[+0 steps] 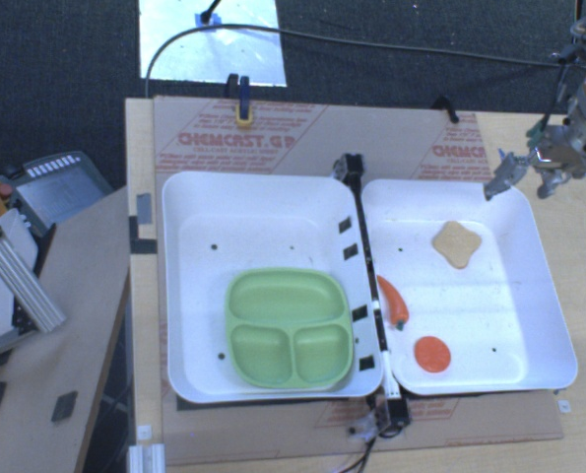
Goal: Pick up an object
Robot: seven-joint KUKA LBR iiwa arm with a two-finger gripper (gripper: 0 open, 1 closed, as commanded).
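Over right bin's [539, 264] far right corner we see gripper [522, 178] hovering, fingers spread wide, nothing between them. In right bin: tan bread [456, 243] near far side, orange carrot [393, 302] against left wall, red disc [431, 354] near front. Left bin [204, 215] holds green tray [289, 327].

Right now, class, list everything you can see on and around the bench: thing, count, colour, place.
White bins: two, white, side by side on the bench.
Divided plate: one, light green, in the left bin, near its front.
Bread-shaped piece: one, tan, right bin, toward the back.
Long piece: one, orange-red, right bin, by the wall next to the left bin.
Round slice: one, red, right bin, near the front.
Clamp: one, yellow and black, at the board's back edge.
Pincer: one, grey, above the right bin's back right corner, holding nothing.
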